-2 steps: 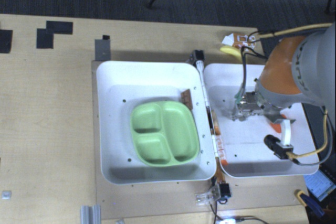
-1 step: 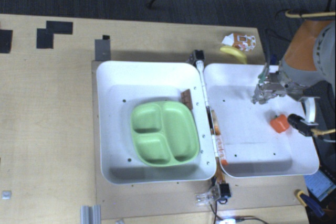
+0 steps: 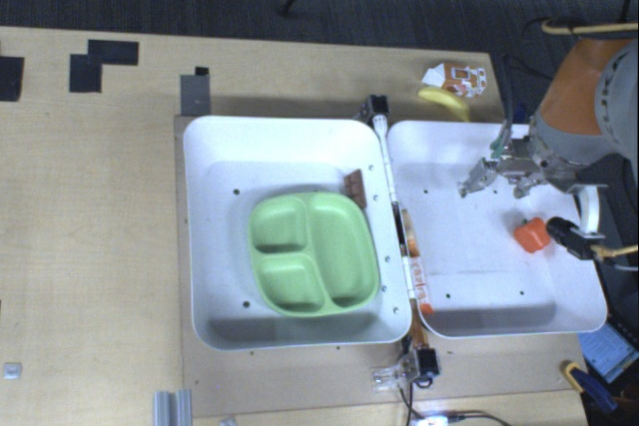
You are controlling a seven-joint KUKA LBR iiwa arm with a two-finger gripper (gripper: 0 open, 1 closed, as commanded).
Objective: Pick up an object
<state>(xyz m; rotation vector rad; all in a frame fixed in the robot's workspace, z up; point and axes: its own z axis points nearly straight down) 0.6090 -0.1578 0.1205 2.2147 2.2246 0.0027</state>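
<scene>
A small orange object (image 3: 532, 235) lies in the right bin (image 3: 469, 309), near its right side. My gripper (image 3: 493, 189) hangs over the back part of that bin, up and to the left of the orange object and apart from it. Its fingers are spread open with nothing between them. In the left bin (image 3: 215, 214) lies a green divided plate (image 3: 312, 252). A small brown piece (image 3: 353, 185) rests against that bin's right wall, just behind the plate.
Behind the right bin, on the bench, lie a yellow item (image 3: 442, 99) and a small printed packet (image 3: 461, 78). The ridge between the bins (image 3: 399, 224) carries some orange and white bits. Black patches (image 3: 100, 63) mark the bench at the back left.
</scene>
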